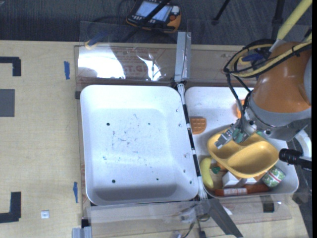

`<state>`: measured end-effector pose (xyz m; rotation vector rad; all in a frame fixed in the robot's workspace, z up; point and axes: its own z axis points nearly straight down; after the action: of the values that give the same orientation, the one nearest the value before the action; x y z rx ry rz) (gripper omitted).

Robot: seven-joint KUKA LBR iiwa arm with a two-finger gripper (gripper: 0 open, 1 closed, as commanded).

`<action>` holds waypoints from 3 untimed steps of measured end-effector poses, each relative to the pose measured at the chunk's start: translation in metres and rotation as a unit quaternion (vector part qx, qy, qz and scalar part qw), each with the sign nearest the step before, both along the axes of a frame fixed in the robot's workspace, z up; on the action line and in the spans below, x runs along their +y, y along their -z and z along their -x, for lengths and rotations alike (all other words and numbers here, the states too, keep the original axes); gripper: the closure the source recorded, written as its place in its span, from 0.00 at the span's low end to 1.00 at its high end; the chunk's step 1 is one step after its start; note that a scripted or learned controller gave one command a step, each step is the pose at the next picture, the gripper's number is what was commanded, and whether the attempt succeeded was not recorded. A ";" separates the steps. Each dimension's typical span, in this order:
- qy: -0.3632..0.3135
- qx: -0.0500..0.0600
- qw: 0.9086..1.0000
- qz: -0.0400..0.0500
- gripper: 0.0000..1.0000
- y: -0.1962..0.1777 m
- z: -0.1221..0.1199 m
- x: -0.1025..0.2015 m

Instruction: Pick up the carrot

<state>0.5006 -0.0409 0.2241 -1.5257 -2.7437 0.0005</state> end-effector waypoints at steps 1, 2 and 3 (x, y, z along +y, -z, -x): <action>-0.371 -0.004 0.929 0.001 1.00 0.013 -0.029 0.023; -0.543 -0.005 0.839 0.001 1.00 -0.019 -0.019 0.006; -0.699 -0.002 0.715 -0.001 1.00 -0.005 -0.007 0.002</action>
<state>0.5072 -0.0390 0.2294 0.8263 -3.0332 -0.0023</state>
